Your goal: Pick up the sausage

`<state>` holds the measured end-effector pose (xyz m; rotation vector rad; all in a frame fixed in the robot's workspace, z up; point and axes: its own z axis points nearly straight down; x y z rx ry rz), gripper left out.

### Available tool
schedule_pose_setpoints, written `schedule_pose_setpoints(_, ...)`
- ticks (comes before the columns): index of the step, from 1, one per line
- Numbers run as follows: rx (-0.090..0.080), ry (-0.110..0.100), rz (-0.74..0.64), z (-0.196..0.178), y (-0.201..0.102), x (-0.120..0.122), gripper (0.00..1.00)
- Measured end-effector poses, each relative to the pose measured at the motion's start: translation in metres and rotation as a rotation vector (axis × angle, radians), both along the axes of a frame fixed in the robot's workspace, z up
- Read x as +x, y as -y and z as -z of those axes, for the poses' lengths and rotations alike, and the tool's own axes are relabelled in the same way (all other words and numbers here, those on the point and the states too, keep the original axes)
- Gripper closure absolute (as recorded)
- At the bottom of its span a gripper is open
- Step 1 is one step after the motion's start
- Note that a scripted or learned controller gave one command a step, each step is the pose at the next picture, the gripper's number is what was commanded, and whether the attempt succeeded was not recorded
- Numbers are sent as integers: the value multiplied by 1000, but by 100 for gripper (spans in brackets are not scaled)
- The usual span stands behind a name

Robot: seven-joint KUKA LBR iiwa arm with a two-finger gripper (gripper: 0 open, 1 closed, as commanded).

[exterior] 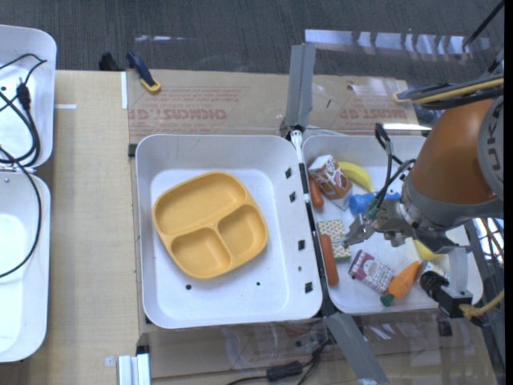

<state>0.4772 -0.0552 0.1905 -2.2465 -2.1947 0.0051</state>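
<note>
Now the gripper (358, 229) hovers low in the right bin (473, 291), its jaws spread with nothing between them. Just to its left, the sausage (329, 260) lies lengthwise along that bin's left wall, apart from the fingers. Nearby sit a banana (357, 175), a carrot (402, 281) and a small carton (370, 270). Left bin (160, 215) holds a yellow divided plate (210, 224)

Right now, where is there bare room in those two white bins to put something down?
Left bin: bare white floor all around the yellow tray, widest along the near and right walls. Right bin: crowded, with sausage, banana, carrot and gripper close together.
</note>
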Motion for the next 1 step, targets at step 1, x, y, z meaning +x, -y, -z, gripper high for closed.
schedule_pose_setpoints(1, 2, 0, -71, 100, 46, 0, 0)
